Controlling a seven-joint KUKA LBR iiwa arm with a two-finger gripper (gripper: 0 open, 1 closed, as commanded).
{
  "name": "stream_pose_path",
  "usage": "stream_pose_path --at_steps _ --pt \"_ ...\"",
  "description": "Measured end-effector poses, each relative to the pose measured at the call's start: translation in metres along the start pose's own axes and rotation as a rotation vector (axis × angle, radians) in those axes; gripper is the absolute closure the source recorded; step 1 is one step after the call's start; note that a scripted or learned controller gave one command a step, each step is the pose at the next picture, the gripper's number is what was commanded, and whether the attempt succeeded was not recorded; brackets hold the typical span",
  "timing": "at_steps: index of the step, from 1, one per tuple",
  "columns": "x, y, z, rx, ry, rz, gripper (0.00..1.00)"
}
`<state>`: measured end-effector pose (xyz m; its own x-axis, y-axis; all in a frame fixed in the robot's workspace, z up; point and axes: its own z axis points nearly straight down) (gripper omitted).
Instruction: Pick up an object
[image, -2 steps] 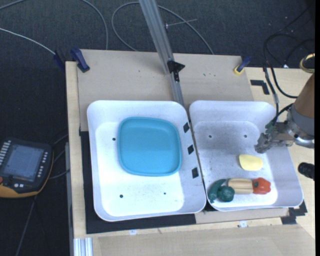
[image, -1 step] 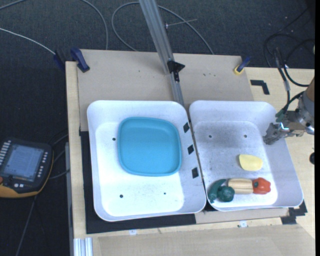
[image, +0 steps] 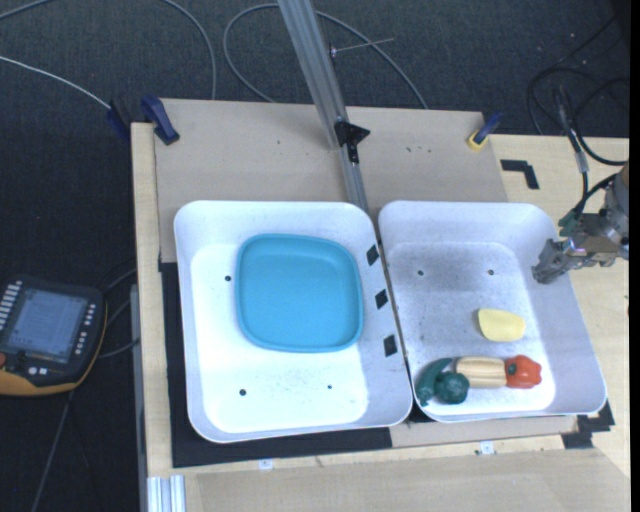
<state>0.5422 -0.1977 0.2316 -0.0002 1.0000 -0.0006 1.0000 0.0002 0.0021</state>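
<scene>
Camera view puts the gripper (image: 556, 262) at the right bin's (image: 440, 230) far rim, finger state impossible to tell. The yellow block (image: 500, 324) lies nearby; descending here risks striking the rim.

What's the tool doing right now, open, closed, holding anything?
Tool: cannot be told whether open or closed; it sits over the right bin's right rim, with nothing visible in it.

A smooth, glossy plastic look is given by the blue plate (image: 299, 291). The white bins (image: 285, 405) look matt, the table (image: 250, 150) like pale wood, the pole (image: 318, 62) metallic.
</scene>
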Motion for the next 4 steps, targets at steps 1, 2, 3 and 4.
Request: stream_pose_path --at_steps 1,2,3,4 --pt "0.051 0.015 -0.011 0.000 0.002 -0.005 1.00" --pt "0.098 0.026 -0.019 0.001 0.002 -0.004 1.00" --pt "0.140 0.038 -0.018 0.001 0.002 -0.004 1.00" --pt "0.194 0.047 -0.025 0.001 0.002 -0.005 1.00"
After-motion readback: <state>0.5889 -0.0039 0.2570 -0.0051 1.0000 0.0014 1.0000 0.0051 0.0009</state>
